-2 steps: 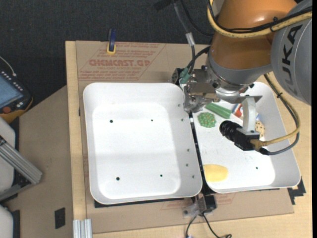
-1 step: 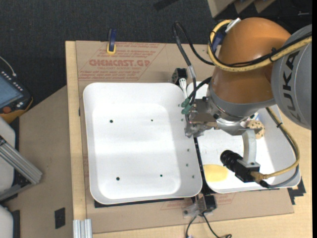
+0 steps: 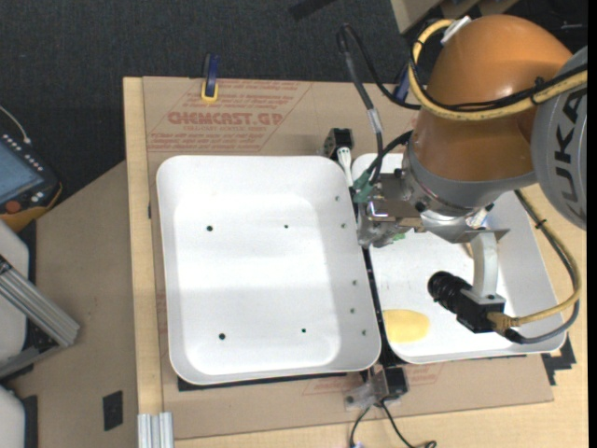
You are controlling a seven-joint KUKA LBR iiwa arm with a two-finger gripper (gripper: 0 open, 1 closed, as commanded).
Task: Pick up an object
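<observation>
Surface (image 3: pixel 252 110): brown board, red print reading "CHEMCAST GP", partly faint; blue-and-yellow clip (image 3: pixel 211 79) at its 12 o'clock edge.
Left bin (image 3: pixel 187 250): white, shallow, four dark dots on its floor.
Right bin (image 3: pixel 522 334): largely hidden beneath the arm (image 3: pixel 490 91); white letters on the arm cut off at 3 o'clock.
Yellow object (image 3: pixel 407 325): flat, rounded, at the right bin's 7 o'clock corner.
Gripper (image 3: pixel 378 217): above the right bin's 9 o'clock wall, well apart from the yellow object; cannot tell how it stands.

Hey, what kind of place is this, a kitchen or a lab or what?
Most likely a robotics lab: a robot arm reaches over two white bins on a cardboard-covered bench, with loose cables.
</observation>
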